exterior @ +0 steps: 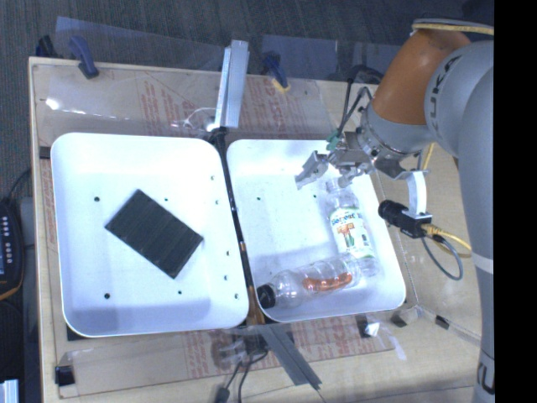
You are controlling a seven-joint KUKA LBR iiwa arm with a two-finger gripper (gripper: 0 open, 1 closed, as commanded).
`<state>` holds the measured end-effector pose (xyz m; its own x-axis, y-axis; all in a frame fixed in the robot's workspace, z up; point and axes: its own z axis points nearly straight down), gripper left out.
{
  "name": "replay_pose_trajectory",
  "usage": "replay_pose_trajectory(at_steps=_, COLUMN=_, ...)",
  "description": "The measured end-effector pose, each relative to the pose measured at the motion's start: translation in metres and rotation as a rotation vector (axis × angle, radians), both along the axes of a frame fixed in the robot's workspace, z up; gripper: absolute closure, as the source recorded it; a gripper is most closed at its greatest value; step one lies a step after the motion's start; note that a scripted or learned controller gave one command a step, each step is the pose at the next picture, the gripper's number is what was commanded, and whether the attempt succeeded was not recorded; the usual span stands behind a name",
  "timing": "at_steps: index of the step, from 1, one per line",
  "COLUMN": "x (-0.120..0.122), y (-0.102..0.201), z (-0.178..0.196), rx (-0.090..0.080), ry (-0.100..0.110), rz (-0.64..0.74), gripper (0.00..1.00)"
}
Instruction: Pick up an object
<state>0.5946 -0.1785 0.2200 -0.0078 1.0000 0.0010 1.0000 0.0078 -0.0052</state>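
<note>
Beige bench top (126, 351), taped and clamped at its far edge, carries two shallow white bins side by side under the slanted overhead camera. Left bin (75, 162) holds a flat dark rectangular pad (153, 232), lying askew near its middle. Right bin (260, 162) holds two clear plastic bottles: one with a white label (349, 229) lying along the right wall, its cap end pointing to the far side, and one with orange contents and a dark cap (309, 280) lying along the near wall. The two bottles almost meet at the near right corner.

The arm reaches in from the right, and its gripper (329, 164) hangs over the far right part of the right bin, just beyond the cap end of the labelled bottle. Its fingers look spread apart, with nothing between them.

Judging from this, the step in hand is the approach: no object is grasped yet. The next move calls for lowering onto the labelled bottle, the nearest candidate, with the fingers straddling its narrow body before closing. A round, slick bottle may well roll or slip out.
</note>
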Motion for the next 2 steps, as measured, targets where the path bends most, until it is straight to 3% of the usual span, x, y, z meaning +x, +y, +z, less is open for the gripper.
replay_pose_trajectory(at_steps=1, x=0.007, y=-0.031, z=-0.054, rx=-0.001, ry=0.000, rz=0.018, gripper=0.00)
replay_pose_trajectory(at_steps=2, x=-0.019, y=-0.030, z=-0.046, rx=0.001, ry=-0.001, rz=0.089, gripper=0.00)
